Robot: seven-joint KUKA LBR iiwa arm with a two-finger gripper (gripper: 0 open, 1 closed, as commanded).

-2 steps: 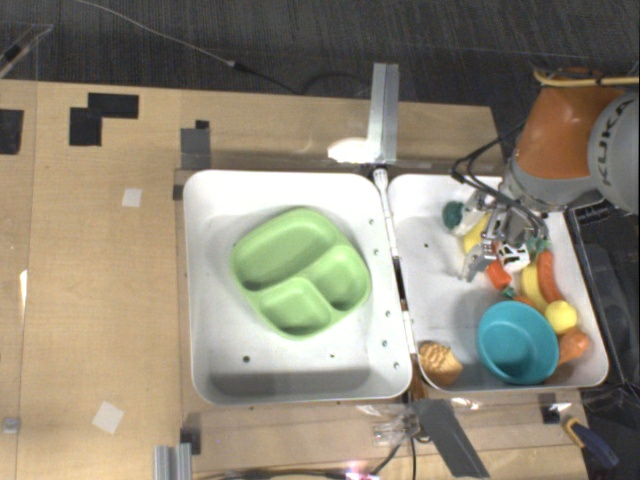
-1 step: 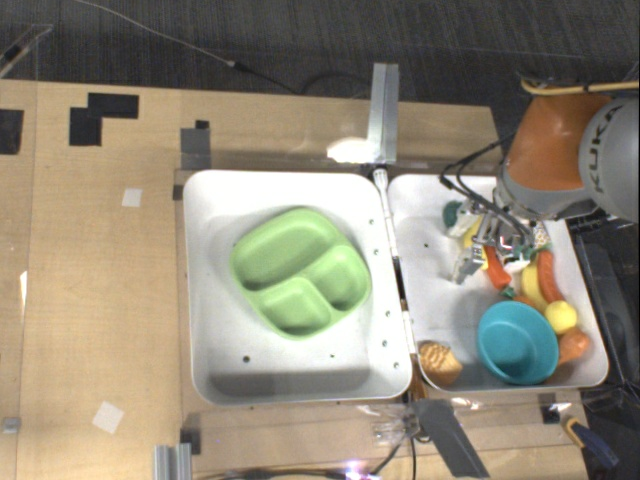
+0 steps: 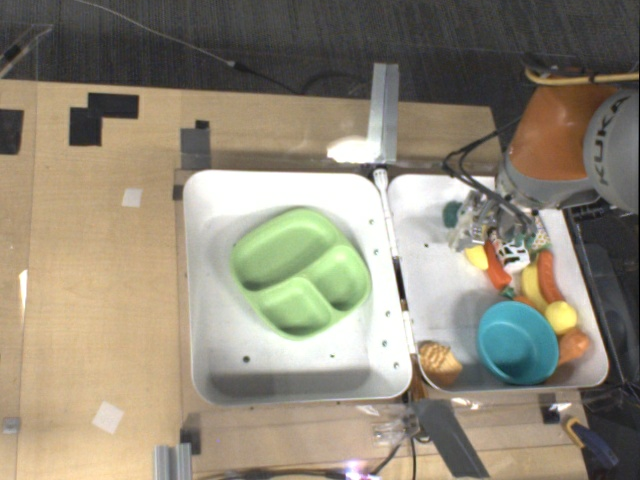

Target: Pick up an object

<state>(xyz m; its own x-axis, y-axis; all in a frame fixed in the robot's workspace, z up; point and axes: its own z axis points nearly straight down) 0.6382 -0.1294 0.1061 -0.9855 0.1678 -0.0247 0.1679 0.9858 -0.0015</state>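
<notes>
Green tray (image 3: 300,273) in left bin (image 3: 210,368), blue bowl (image 3: 516,341) in right bin (image 3: 430,288)

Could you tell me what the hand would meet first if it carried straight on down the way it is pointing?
Probably the small toys heaped directly beneath the hand in the right bin; depth is hard to judge from above.

A green divided tray (image 3: 300,271) lies in the left bin (image 3: 215,368) on the wooden tabletop (image 3: 90,298), tilted toward 2 o'clock.

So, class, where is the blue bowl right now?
The blue bowl sits near the front of the right bin, with a brown piece to its left and a yellow one to its right.
</notes>
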